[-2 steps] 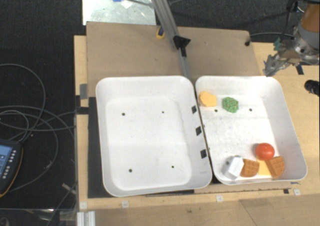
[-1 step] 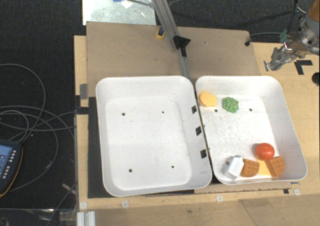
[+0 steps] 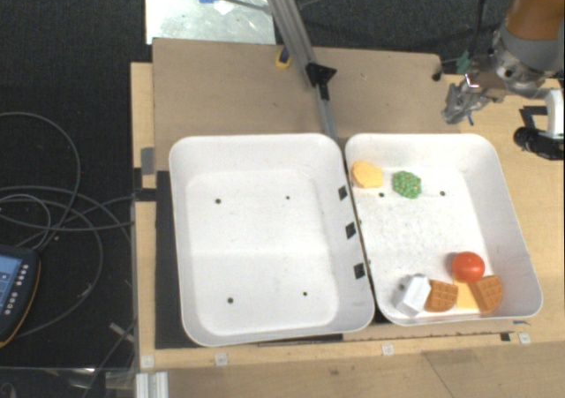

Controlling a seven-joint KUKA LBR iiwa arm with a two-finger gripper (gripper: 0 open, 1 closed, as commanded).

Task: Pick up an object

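The right bin [image 3: 494, 176] holds several small items. A yellow-orange piece [image 3: 367, 175] lies at its far left corner, with a green bumpy ball [image 3: 406, 184] beside it. Near the front right sit a red tomato [image 3: 468, 266], two waffle-like brown pieces [image 3: 441, 296] [image 3: 486, 292] and a white-grey block [image 3: 410, 294]. My gripper [image 3: 461, 108] hangs above the bench just behind the right bin's far edge, away from all the items, with nothing seen between its fingers.
The left bin [image 3: 256, 237] lies next to the right one. A grey tripod pole [image 3: 296, 26] slants across the back of the bench. Cables and a handheld pendant [image 3: 13, 286] lie on the floor at left.
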